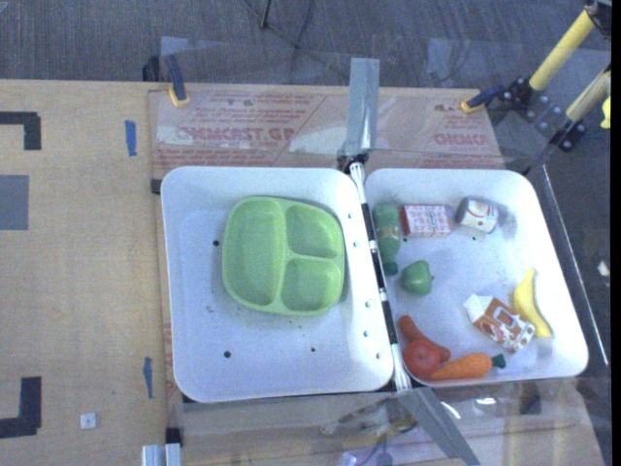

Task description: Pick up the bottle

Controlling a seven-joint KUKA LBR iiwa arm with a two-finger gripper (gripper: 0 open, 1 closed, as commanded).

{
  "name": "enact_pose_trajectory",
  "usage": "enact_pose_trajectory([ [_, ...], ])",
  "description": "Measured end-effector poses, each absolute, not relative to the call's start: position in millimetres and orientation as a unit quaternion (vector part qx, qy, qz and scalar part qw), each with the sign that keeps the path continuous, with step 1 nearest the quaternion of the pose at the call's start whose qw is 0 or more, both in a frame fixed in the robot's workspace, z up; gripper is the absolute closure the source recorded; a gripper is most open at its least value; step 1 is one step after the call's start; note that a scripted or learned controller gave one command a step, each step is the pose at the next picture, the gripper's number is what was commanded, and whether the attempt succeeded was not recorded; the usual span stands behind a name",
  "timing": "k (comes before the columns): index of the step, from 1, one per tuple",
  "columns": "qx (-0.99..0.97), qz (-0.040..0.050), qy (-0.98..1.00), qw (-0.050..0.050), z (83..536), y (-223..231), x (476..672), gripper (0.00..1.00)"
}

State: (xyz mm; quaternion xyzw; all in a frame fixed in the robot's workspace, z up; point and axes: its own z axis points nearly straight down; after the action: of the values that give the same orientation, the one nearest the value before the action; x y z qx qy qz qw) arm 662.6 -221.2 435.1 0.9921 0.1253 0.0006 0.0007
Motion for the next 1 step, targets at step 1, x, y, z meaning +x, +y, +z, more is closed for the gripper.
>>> enact_pose_trajectory([
  [1, 0.993, -0.0008, 0.116, 0.0, 435.1, -220.8, 661.1, 1.0],
])
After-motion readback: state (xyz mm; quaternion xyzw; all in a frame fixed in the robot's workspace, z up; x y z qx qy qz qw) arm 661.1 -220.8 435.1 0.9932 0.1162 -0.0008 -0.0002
